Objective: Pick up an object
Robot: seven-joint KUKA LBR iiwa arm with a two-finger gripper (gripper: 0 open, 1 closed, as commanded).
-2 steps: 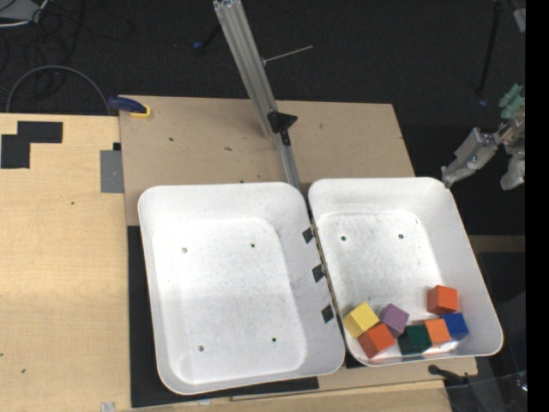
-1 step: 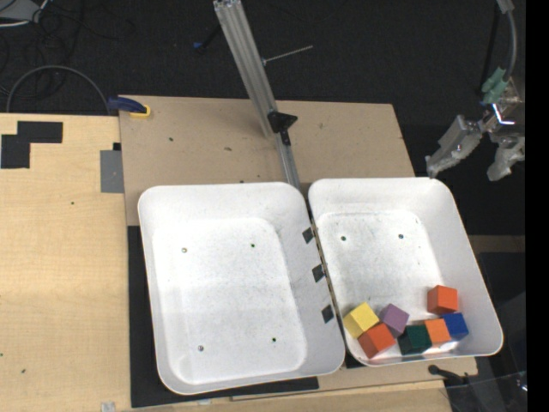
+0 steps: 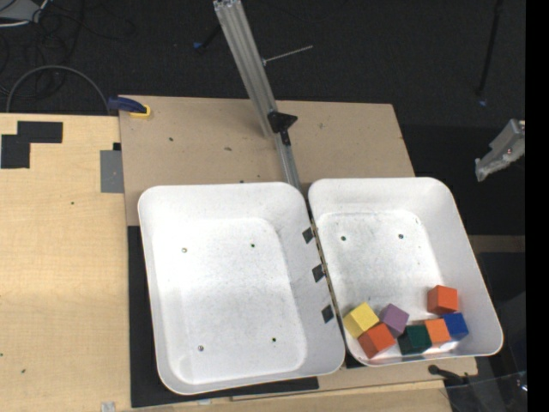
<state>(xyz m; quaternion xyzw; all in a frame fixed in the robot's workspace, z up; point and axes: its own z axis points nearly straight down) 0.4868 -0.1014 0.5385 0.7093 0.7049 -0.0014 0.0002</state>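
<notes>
The tool (image 3: 500, 154) sits high at the right edge of the camera view, well outside the bins and over the dark floor beside the bench (image 3: 343, 136); it is small and pale there, and I cannot tell what state it is in, though nothing appears to be carried. Parked that far off, it leaves the bins in plain sight from above, which suits picking a target before reaching in. Nearest it is the right bin (image 3: 446, 213), whose blocks are all crowded into the near corner: a red block (image 3: 443, 299) by the outer wall, a blue block (image 3: 456, 324), an orange block (image 3: 437, 330), a green block (image 3: 415, 339), a purple block (image 3: 395, 318), a yellow block (image 3: 362, 318) and a second red block (image 3: 376, 340). They touch one another, so a clean grasp looks easiest on the lone red one at the edge. The left bin (image 3: 163, 204) lies just beside.
</notes>
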